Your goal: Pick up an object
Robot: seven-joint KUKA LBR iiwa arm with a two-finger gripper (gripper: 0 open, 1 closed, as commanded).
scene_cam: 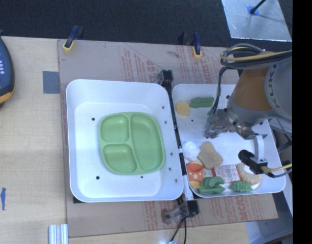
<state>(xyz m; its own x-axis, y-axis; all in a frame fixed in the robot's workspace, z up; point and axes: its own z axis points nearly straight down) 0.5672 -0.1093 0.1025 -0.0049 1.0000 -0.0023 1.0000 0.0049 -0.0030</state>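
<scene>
Objects for the pick sit in the right bin [196, 91]: toy food, mostly bunched along its near edge. Tan bread slice [210, 155] just right of the divider, white lump [190, 148] left of it, red piece with a star [195, 171] nearer, green veg [211, 184] and a green broccoli-like bit [240, 186] at the near wall, a printed packet [227, 173] between them. Far end has a yellow disc [182, 108] and a green pod [201, 102], apart from the rest.

Gripper [215, 129] hangs low over the bare middle of the right bin, between the far pair and the near cluster, touching neither as far as I can see. Can't tell if the claw is wide or narrow; the wrist body hides the tips. Nothing visible in it.

Left bin [74, 136] holds just a green divided plate [131, 143], centred.

My read: the pick isn't done yet, the arm is over open floor. The near cluster is packed tight, so a clean grasp there looks hard; the disc or the pod stand freer. The bread slice is closest to the claw.
</scene>
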